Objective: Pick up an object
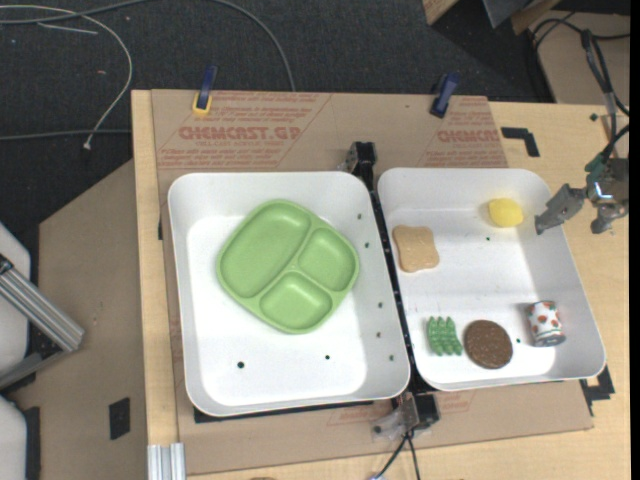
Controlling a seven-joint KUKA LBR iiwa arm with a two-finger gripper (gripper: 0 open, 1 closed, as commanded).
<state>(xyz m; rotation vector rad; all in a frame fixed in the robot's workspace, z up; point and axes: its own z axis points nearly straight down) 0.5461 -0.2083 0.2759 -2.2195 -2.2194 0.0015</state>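
1. Judging from how things lie, nothing is lifted yet: every object rests on a bin floor, so the whole pick is left to do.
2. The pincer (580,206) hangs at the right bin's (470,288) far right rim, near the yellow lump (505,212) but apart from it. Its fingers look spread, with nothing between them.
3. The likeliest target, as a guess, is that yellow lump: small, rounded, glossy like a toy lemon, lying near the right bin's back wall.
4. Other candidates in the same bin: a tan bread-slice shape (415,249) by the left wall, a green ridged piece (443,336) and a brown disc (489,344) side by side near the front, and a small white can with red spots (544,323) lying tilted by the front right corner.
5. The left bin (200,298) holds a green divided plate (288,265), set at a slant, with three compartments.
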